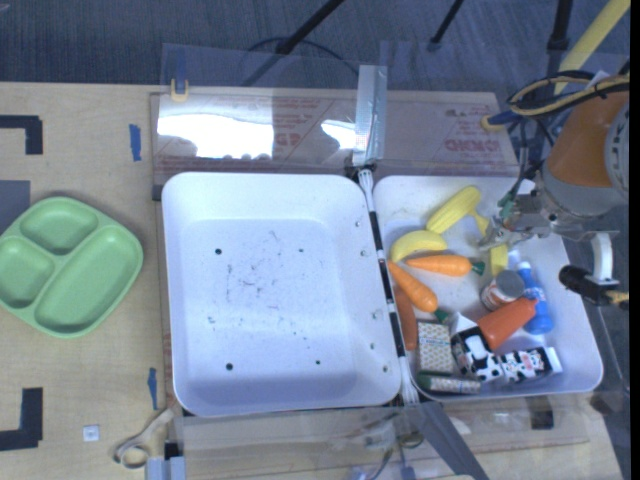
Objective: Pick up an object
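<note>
Since my gripper (503, 218) hung over the right bin's (585, 368) far side by the corn cob (453, 208), I figured dropping straight onto that loner beat digging into the pile. Honestly couldn't tell how the gripper was set. Carrots (412, 286), a banana (416, 244) and a cow-print carton (505, 363) crowded the rest; the left bin (180, 208) was bare.

Pale, matt wood-grain on the bench (70, 388). Smooth white plastic in both bins, the left bin (270, 288) scuffed with fine grey marks. Glossy green plastic on the divided plate (66, 265). Clear, reflective sheeting on the back panel (250, 128). Shiny plastic toy carrots (412, 286) and bananas (452, 209).
</note>
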Robot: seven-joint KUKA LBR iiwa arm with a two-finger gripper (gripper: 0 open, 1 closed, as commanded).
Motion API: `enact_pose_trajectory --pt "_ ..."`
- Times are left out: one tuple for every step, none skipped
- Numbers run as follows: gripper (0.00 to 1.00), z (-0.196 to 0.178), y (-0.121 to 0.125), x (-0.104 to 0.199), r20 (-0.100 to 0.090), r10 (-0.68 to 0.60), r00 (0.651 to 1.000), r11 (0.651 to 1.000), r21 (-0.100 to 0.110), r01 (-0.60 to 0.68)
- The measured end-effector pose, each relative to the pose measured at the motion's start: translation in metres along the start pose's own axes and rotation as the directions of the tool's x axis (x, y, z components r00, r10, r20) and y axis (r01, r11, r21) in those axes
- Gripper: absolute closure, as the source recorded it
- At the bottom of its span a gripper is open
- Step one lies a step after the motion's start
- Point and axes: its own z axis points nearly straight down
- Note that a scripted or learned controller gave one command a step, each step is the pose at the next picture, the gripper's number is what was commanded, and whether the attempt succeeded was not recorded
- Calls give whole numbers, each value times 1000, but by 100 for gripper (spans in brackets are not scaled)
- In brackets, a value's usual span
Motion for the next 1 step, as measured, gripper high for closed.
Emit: enact_pose_trajectory --pt "100 -91 -6 -16 0 107 994 994 7 -107"
